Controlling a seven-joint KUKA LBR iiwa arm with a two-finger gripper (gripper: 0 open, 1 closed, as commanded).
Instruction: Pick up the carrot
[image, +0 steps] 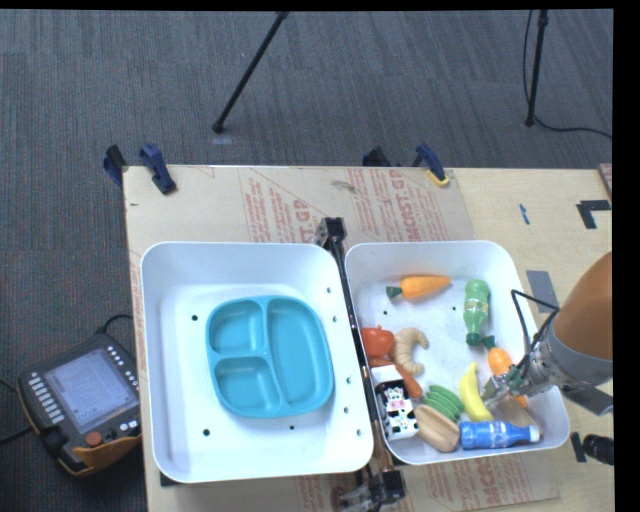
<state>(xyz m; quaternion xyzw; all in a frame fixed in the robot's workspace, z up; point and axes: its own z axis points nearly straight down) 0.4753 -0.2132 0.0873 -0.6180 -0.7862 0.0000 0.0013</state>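
Note:
A long orange carrot with a green stem lies at the back of the right bin, well apart from the gripper. A second, smaller carrot with a green top lies near the bin's right wall. My gripper reaches in from the right and hangs low directly over the near end of this small carrot, between it and the yellow banana. The gripper body hides part of that carrot.
The right bin also holds a green bottle, a red tomato, a tan ginger root, a green pea pod, a blue bottle, a bread roll and a cow-print carton. A blue divided plate sits in the left bin.

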